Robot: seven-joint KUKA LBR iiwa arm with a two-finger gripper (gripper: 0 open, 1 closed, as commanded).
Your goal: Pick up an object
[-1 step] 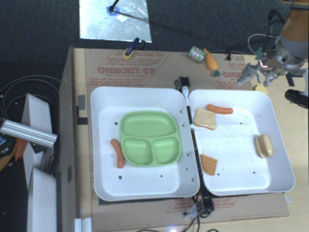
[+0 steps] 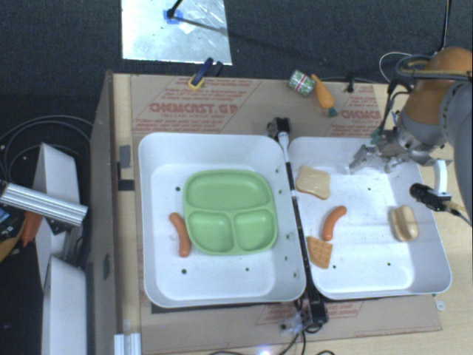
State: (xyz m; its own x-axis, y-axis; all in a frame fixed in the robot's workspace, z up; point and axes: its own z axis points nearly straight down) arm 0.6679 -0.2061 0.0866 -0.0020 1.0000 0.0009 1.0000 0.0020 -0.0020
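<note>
The right bin [image 2: 429,272] holds a slice of toast [image 2: 313,183], an orange sausage [image 2: 333,222], a waffle-patterned cracker [image 2: 320,252] and a tan bun [image 2: 403,222]. My gripper [image 2: 374,161] hangs over the bin's far right corner, above the white floor and apart from every item. Its metal fingers are spread open with nothing between them. The toast lies to its left and the bun below it, nearer the front. The left bin [image 2: 155,272] holds a green divided plate [image 2: 230,211] and a second sausage [image 2: 180,234] just left of the plate.
A small green can [image 2: 301,82] and a toy carrot [image 2: 324,94] lie on the cardboard behind the right bin. A blue-and-yellow clip [image 2: 202,73] sits behind the left bin. A black divider [image 2: 294,213] runs between the bins. Cables and boxes stand at far left.
</note>
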